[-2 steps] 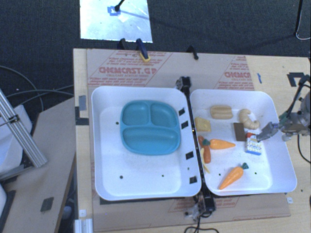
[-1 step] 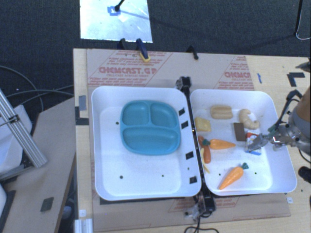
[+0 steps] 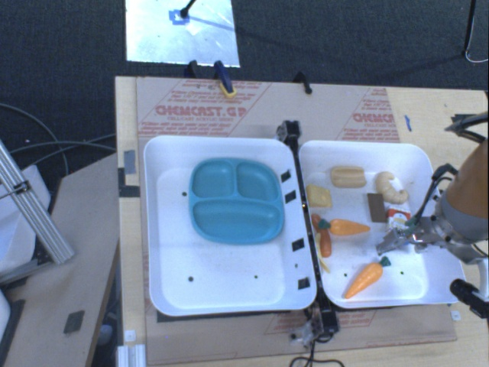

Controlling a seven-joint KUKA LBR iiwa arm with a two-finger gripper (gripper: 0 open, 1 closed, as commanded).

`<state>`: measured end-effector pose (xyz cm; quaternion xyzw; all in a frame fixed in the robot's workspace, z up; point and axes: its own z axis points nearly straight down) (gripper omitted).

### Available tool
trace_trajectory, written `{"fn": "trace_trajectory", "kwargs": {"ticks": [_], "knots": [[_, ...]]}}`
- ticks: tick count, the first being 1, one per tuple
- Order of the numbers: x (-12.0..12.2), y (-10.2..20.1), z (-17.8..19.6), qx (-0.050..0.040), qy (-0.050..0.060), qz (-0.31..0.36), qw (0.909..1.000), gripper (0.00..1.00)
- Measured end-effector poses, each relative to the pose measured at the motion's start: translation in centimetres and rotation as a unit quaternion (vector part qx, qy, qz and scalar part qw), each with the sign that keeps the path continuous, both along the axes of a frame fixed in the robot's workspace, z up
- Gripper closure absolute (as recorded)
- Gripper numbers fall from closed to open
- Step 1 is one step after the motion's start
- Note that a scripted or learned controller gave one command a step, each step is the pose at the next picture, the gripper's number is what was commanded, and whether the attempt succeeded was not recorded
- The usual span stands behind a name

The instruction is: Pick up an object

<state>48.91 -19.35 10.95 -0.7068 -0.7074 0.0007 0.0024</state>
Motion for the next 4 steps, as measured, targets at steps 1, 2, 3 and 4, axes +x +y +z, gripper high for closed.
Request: {"fn": "trace_trajectory", "kwargs": {"ticks": [1, 2, 3, 4], "knots": [[0.0, 0.0, -2.6, -0.0007, -0.002, 0.0, 1.0, 0.0], [0.2, -0.1, -1.4, -0.0022, -0.004, 0.0, 1.0, 1.0], [1.1, -0.4, 4.6, -0.0025, -0.005, 0.002, 1.0, 1.0], [1.3, 0.1, 10.9, -0.0025, -0.006, 0.002, 1.0, 1.0]]}}
